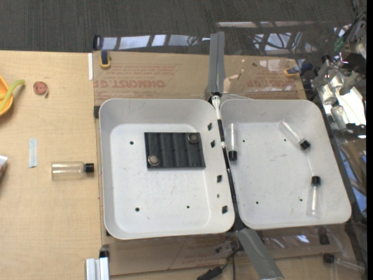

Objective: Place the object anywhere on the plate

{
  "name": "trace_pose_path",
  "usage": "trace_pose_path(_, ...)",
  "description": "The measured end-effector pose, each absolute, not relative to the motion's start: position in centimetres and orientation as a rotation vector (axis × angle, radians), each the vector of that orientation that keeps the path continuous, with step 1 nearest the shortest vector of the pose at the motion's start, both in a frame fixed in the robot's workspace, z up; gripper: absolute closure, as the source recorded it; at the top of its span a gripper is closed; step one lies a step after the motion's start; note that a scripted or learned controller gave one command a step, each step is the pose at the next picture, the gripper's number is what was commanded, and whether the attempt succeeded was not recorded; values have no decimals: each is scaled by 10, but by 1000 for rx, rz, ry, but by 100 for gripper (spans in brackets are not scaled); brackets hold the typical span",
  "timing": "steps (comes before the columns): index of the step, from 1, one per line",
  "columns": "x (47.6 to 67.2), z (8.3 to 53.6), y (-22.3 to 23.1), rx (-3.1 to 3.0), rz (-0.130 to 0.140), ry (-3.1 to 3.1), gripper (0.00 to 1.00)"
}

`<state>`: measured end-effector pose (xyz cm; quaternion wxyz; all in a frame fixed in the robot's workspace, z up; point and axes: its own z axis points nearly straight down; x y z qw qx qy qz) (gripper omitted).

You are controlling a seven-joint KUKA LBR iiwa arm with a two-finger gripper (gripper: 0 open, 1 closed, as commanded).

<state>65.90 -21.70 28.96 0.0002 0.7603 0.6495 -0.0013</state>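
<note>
The cardboard sheet (152, 74) lying behind the left bin (116, 168) is carrying red printed lettering, appearing upside down from this view; the larger line is reading roughly "CHEMCAST GP", with a smaller line beside it too small to make out; no other text is showing legibly

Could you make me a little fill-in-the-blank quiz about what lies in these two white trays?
1. The flat dark ribbed plate lies in the ____ shallow white bin.
2. The right shallow white bin holds ____ clear vials with black caps.
3. On the dark plate rest ____ small round metal pieces.
4. The lone clear capped vial on the wooden bench lies ____ both bins.

Missing words: left; three; two; outside
</note>
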Motion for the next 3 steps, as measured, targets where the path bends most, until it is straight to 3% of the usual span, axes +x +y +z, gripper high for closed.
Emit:
trace_pose_path(1,593,208,-171,2700,-8,1612,100)
trace_pose_path(2,659,309,-171,2646,-5,1693,100)
trace_pose_path(3,591,240,-105,2694,-9,1621,100)
